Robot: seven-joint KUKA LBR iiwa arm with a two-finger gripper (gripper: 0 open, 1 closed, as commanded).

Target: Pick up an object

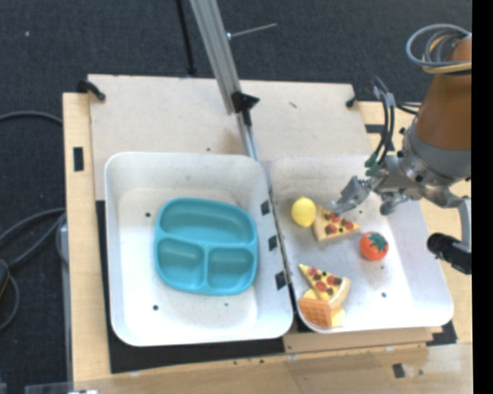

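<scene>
The right bin (pixel 419 290) holds a yellow lemon-like ball (pixel 304 212), a small pizza slice (pixel 335 225), a red tomato (pixel 375 245) and a second pizza slice (pixel 324 283) with an orange waffle-like piece (pixel 320 312) at the front rim. My gripper (pixel 370 201) hangs over the back of this bin, just above and right of the small pizza slice. It is open, its fingers spread with nothing between them. The left fingertip (pixel 349 197) is close to the slice's upper edge.
A teal divided plate (pixel 205 245) lies in the left bin (pixel 131 302). A slanted metal rail (pixel 222 52) runs down to the gap between the bins. Cables (pixel 386 113) hang off the arm at the right.
</scene>
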